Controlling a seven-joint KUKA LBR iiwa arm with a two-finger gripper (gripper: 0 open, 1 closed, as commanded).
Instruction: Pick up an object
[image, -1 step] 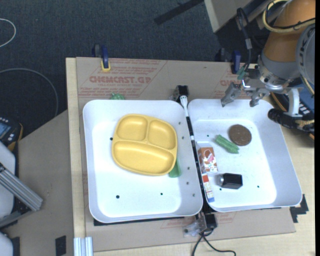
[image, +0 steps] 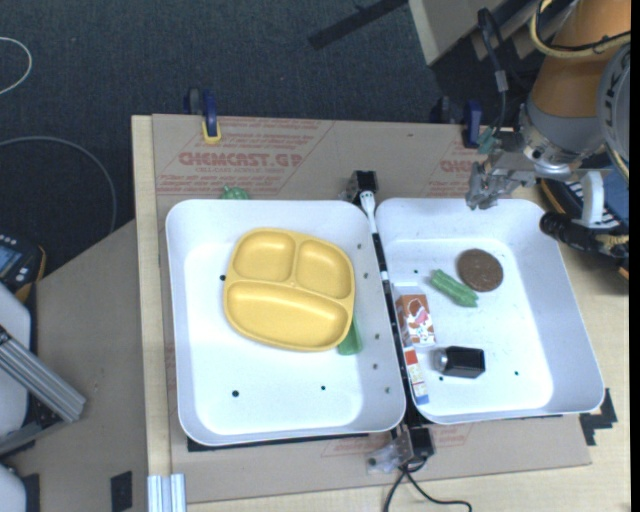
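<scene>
Nearest the camera, at the front of the right bin (image: 560, 300), a small black block (image: 462, 361) lies flat just beside a printed packet (image: 414, 330) that runs along the bin's left wall. Behind them sit a green pod (image: 453, 287) and a brown disc (image: 481, 270), close together, perhaps touching. The left bin (image: 190, 300) holds a yellow divided plate (image: 290, 289), its three wells bare, with a green scrap (image: 349, 338) tucked against its right edge; another bit of green (image: 234, 193) lies on the counter (image: 300, 160) just outside that bin's far rim. The hand (image: 485, 193) hangs over the far rim of the right bin, above bare floor and well apart from every object, and nothing is between its fingers; whether they are spread or closed I cannot tell at this size. No object is picked yet, so the step in hand looks like the approach. To do it well, I would choose the black block: it stands clear enough on its right and front sides and looks rigid and tall enough to pinch. The hand should come forward, centre over the block, line the fingers across its short width, and descend straight so as not to nudge the packet. The disc and packet look too flat to grip reliably.
</scene>
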